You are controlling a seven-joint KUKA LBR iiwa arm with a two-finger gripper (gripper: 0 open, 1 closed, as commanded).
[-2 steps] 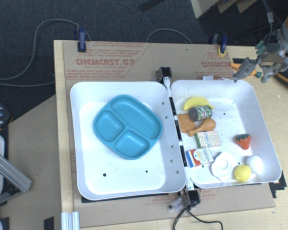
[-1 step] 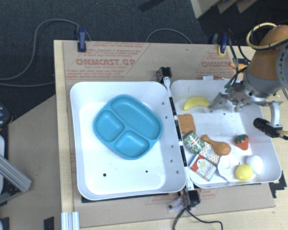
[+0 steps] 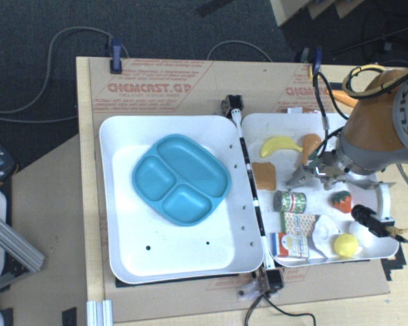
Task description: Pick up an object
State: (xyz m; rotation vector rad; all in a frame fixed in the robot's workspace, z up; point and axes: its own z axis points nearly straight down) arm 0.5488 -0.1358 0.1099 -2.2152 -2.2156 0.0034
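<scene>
A small green-labelled can [image 3: 290, 202] lies on its side in the right bin [image 3: 285, 122], beside a brown bread slice [image 3: 264, 176], a banana [image 3: 279, 145] and a lemon [image 3: 346, 245]. The gripper [image 3: 303, 175] hangs just above the can, apparently approaching; whether its fingers are parted cannot be made out. Next, it likely must descend squarely over the can. A blue divided plate [image 3: 181, 179] fills the left bin [image 3: 122, 250].

Your right bin [image 3: 272, 124] holds the candidates: a yellow banana [image 3: 280, 145] lying curved near the top, a brown slab [image 3: 264, 176] just below it, a can [image 3: 290, 202] on its side, a strawberry [image 3: 341, 200], a yellow ball [image 3: 346, 245], and a carton [image 3: 296, 236] lying flat.
</scene>
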